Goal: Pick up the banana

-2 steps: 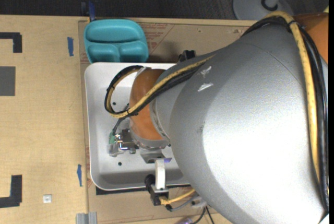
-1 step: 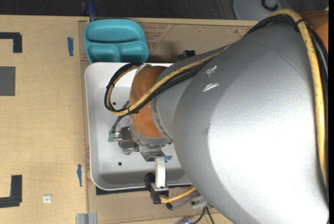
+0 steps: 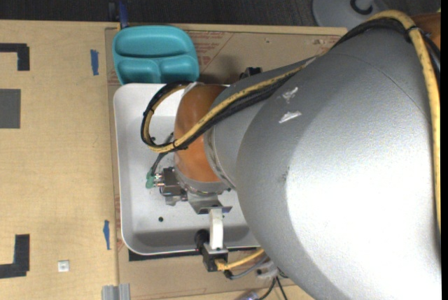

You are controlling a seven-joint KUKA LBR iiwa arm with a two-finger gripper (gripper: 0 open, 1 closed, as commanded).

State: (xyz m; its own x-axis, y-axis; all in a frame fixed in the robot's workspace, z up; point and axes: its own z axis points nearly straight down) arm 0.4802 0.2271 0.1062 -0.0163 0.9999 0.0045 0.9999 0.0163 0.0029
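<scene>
You are watching the gripper (image 3: 170, 188) hanging low over the white bin (image 3: 133, 152), and I cannot tell whether it is standing apart or closed. Spreading out behind it, the grey arm (image 3: 315, 152) is covering most of that bin, so I cannot tell where the banana is lying. I am judging the grasp and the lift as not yet done.
</scene>
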